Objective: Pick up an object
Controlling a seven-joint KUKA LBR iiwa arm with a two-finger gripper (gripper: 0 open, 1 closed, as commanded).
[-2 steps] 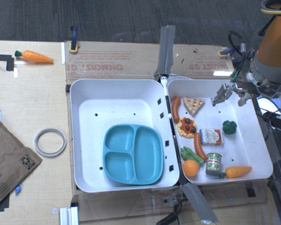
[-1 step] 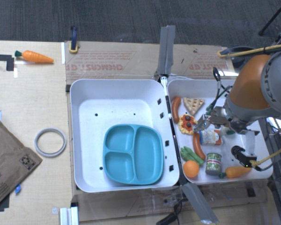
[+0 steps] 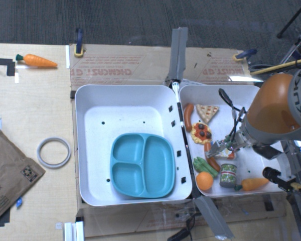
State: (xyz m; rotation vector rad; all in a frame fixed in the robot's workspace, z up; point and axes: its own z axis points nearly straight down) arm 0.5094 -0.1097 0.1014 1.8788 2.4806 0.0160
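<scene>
Toy food fills the right bin (image 3: pixel 251 92), all close round the gripper (image 3: pixel 221 147); jaw state cannot be told, too small and cluttered. Pizza disc (image 3: pixel 201 131) sits just up-left of the jaws, waffle wedge (image 3: pixel 207 112) and red sausage (image 3: pixel 189 116) further up. Green bean (image 3: pixel 204 165) just below-left, orange (image 3: pixel 204 181) under that, tin can (image 3: pixel 228 174) directly below, carrot (image 3: pixel 254 184) down-right. Blue divided tray (image 3: pixel 143 165) lies well left, in the left bin (image 3: pixel 90 134).
</scene>
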